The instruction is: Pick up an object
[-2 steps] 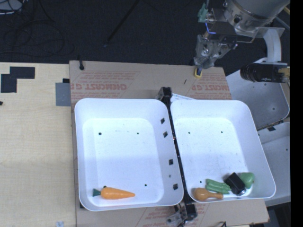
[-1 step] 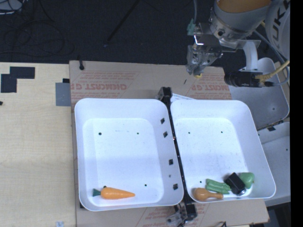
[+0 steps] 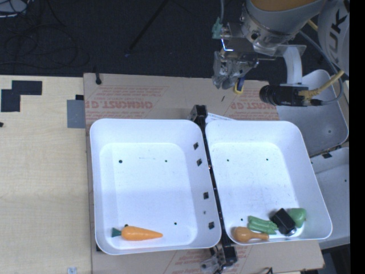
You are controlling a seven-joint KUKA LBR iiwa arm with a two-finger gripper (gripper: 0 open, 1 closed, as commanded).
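Two shallow white bins sit side by side on a sheet of brown cardboard [image 3: 142, 99], which lies on a pale wooden bench [image 3: 40, 170]. A black divider [image 3: 206, 176] with small clips runs between the bins where their rims meet.

Seen from above in the camera view, the left bin [image 3: 102, 136] holds one thing: an orange toy carrot [image 3: 141, 233] with a small green top, lying flat along the near wall close to the near left corner, its tip pointing right.

The right bin [image 3: 296, 136] has a small cluster in its near right corner. An orange pear-shaped piece [image 3: 248, 235] lies nearest the divider, against the near wall. Just beside it, a green bean-like piece [image 3: 262, 225] lies at a slant. A black block [image 3: 283, 221] rests tilted against the bean piece, and a green rounded piece [image 3: 297, 214] shows just behind the block, close to the right wall. These four are touching or nearly touching.

The arm [image 3: 279, 4] comes in from the upper right, its orange band visible near the top edge. The gripper [image 3: 230, 73] hangs above the far strip of cardboard, beyond the far rim of the right bin and well apart from every object. Its fingers point downward with nothing between them; how far open they are I cannot tell against the dark background.
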